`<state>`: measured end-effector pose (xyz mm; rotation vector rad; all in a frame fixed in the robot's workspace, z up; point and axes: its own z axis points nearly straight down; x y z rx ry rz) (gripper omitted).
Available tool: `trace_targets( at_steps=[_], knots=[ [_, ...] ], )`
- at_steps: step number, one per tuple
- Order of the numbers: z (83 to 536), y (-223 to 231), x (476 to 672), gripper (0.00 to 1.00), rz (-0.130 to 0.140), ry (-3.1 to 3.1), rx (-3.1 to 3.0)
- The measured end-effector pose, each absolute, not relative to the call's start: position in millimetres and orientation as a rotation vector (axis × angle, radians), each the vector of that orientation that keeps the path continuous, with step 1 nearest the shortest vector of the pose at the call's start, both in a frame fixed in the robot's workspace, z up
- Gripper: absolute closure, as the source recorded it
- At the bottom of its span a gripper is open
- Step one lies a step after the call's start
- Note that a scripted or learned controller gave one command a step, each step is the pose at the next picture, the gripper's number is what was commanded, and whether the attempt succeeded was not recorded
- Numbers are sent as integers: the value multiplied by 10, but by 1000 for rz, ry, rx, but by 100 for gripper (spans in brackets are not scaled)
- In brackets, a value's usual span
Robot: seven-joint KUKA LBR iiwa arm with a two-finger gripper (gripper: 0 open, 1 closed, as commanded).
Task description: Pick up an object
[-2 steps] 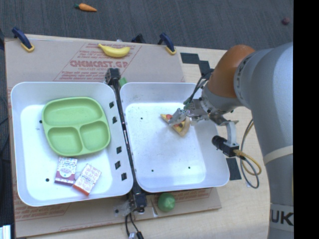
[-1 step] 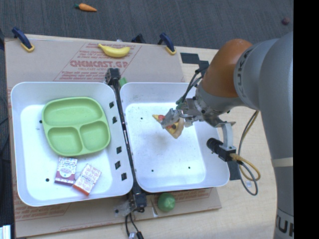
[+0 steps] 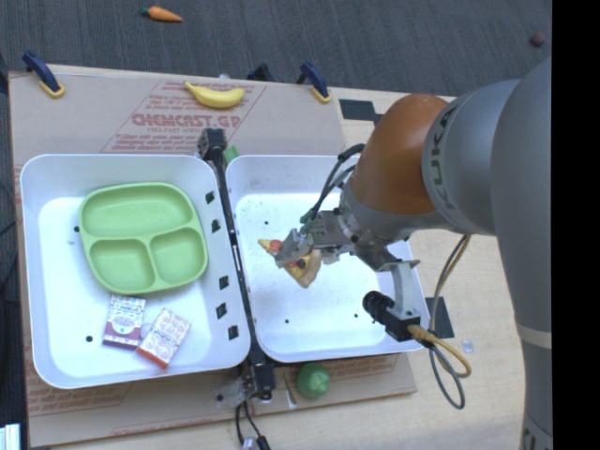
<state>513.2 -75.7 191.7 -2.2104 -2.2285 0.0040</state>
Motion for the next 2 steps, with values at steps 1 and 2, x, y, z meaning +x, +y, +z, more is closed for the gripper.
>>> trace_targets(
  at_steps=[1,2],
  knots=[
    [2020,-763,5138,100,5,-2230,-2209],
    [2122,-762,5146,100,6,-2234,-2205]
  ],
)
